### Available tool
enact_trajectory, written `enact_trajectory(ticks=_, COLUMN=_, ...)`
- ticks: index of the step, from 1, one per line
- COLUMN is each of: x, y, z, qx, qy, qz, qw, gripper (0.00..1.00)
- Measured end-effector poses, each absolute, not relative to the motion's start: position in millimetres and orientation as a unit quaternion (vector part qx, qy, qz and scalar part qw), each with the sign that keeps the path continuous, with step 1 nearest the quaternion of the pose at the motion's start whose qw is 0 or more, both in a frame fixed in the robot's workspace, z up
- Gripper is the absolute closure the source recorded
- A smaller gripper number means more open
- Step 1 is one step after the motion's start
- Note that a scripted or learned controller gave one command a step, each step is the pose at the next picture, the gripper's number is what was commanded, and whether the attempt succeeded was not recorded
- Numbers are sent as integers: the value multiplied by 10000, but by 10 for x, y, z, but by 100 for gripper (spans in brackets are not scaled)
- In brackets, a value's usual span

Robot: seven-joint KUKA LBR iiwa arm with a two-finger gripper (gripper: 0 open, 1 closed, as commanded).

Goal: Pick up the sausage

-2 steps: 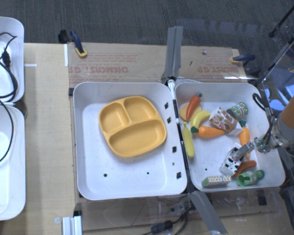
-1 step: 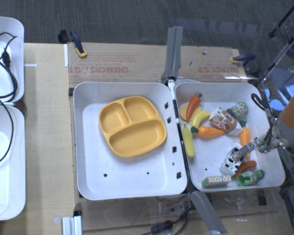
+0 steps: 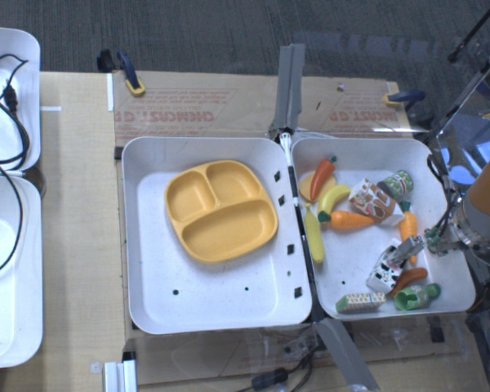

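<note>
- Camera view, left side of the bench: a white bin (image 3: 147,243) holds a yellow divided plate (image 3: 220,211) set toward its far-left part.
- Right bin (image 3: 343,260), left edge: a red pepper (image 3: 321,178), a banana (image 3: 335,198) and a long yellow piece (image 3: 313,235) lie beside the dividing wall.
- Right bin, middle: a carrot (image 3: 351,220) lies beside a slice of cake (image 3: 371,201), with a green can (image 3: 398,184) just beyond.
- Near-right corner: the gripper (image 3: 398,256) hangs low over the clutter. Whether it is open or shut cannot be told, and nothing is seen in its grasp.
- The sausage (image 3: 410,278), reddish brown, lies just beside the gripper on its near side, long axis running roughly along the bin's near edge and tilted slightly up to the right. A green toy (image 3: 416,297) touches it, so a clean grab looks tight.
</note>
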State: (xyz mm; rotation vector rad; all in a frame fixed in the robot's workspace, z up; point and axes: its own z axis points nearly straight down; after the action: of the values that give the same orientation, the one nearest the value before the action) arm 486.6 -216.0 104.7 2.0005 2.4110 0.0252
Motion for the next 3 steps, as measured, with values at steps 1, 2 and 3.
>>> enact_trajectory(ticks=1, x=4872, y=-2169, z=1044, qx=6171, qy=7868, qz=83, qw=68, gripper=0)
enact_trajectory(ticks=2, x=4881, y=-2176, z=1046, qx=5981, qy=8013, qz=82, qw=92, gripper=0)
enact_trajectory(ticks=3, x=4786, y=-2207, z=1392, qx=6973, qy=7168, qz=4, qw=2, gripper=0)
